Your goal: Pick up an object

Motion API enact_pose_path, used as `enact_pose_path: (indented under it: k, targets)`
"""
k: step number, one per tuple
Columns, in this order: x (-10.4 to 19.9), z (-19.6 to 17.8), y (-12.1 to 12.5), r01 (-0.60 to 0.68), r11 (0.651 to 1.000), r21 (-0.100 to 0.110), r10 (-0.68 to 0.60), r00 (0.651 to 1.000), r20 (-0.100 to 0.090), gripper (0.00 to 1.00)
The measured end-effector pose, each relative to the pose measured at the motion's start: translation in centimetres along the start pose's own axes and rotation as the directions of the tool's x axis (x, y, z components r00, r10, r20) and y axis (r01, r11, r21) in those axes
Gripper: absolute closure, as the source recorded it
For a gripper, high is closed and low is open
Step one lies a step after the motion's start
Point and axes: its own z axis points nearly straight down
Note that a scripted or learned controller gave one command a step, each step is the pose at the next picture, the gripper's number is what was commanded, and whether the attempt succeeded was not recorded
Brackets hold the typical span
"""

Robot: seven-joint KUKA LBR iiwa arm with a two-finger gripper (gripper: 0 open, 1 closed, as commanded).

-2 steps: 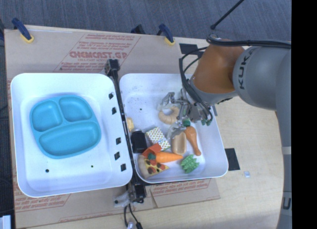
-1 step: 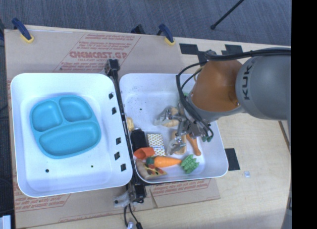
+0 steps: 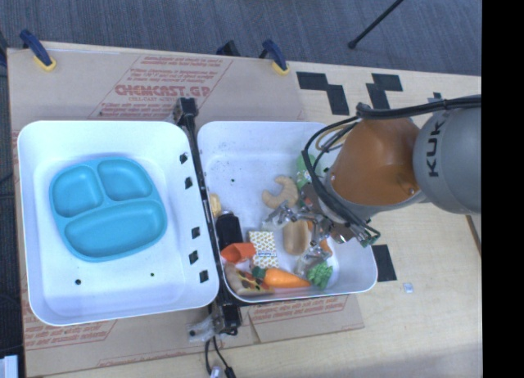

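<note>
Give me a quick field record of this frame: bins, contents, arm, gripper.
left bin: holds a blue divided tray
right bin: toy clutter in the near half, including a carrot, a black bottle and a tan piece
arm: reaches in from the right, over the right bin
gripper: low among the clutter; grasp cannot be confirmed

A light-blue three-compartment plastic tray (image 3: 108,207) lies in the shallow white bin on my left (image 3: 37,286). Both bins rest on a brown cardboard sheet printed with red lettering (image 3: 164,86), held by blue-and-yellow clamps (image 3: 36,50) at its far edge. Black square markers (image 3: 323,90) dot the tabletop (image 3: 426,303) beside it.
</note>
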Motion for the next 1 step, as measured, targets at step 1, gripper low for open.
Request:
enact_pose_path:
  k: [1]
  targets:
    - [-3.7,-0.04,2.0,0.498,0.867,0.003,-0.498,0.867,0.003,0.0]
